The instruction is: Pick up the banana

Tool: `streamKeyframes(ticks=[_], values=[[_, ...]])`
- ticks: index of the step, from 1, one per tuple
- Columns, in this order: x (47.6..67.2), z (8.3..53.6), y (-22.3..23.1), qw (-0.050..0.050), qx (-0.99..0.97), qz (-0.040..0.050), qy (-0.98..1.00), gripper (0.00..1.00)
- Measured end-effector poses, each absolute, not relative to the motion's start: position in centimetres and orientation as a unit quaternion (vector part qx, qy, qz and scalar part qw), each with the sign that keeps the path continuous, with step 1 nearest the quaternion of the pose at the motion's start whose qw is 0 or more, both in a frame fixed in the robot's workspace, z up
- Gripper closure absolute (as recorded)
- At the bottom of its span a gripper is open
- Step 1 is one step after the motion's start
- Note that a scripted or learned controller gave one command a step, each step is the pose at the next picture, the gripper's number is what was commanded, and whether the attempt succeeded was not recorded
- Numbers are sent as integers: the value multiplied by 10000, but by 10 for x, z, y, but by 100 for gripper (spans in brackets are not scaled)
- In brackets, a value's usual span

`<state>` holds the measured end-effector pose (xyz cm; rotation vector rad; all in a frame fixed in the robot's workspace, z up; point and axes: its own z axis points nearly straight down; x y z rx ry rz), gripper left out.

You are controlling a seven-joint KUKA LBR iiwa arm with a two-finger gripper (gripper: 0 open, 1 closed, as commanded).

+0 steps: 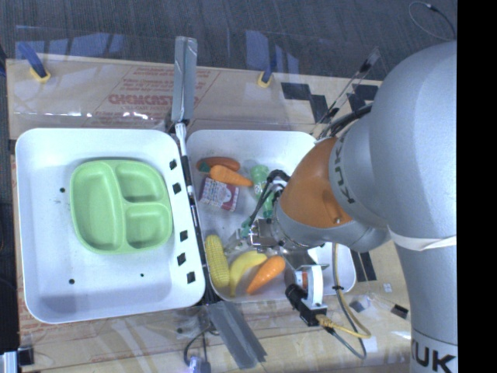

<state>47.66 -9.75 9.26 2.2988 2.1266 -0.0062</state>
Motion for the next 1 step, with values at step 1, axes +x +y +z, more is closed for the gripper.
streamKeyframes(ticks=[1], values=[[477,92,-94,3,8413,2,5406,0]])
